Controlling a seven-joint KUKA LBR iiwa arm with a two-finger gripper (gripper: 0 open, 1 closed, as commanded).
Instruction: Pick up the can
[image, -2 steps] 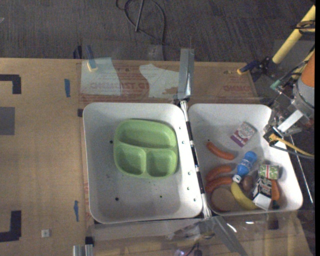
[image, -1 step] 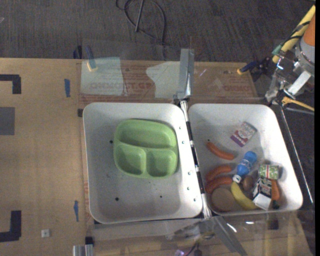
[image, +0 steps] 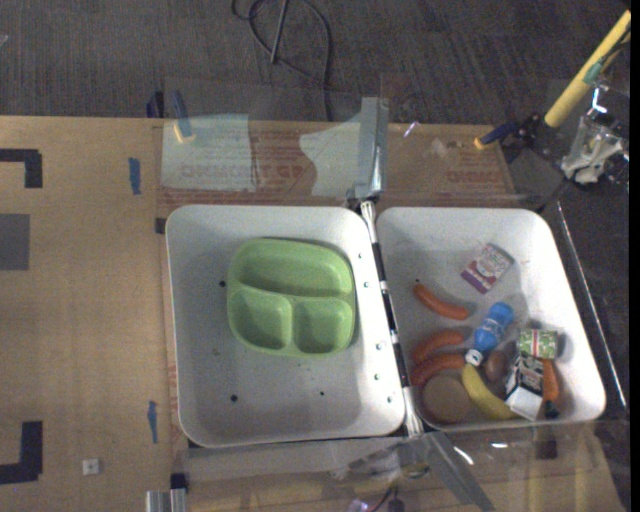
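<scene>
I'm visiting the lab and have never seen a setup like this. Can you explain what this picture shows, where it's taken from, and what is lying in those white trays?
This is one camera fixed above a bench, looking down at a slant. Two shallow white bins sit side by side. The left bin holds a green divided plate. The right bin holds toy groceries: sausages, a banana, a small blue bottle, a purple packet and a small green and red can, which is what the robot should pick up. The arm comes in from the right; part of its gear sits at the top right corner, away from the bins, holding nothing.
</scene>
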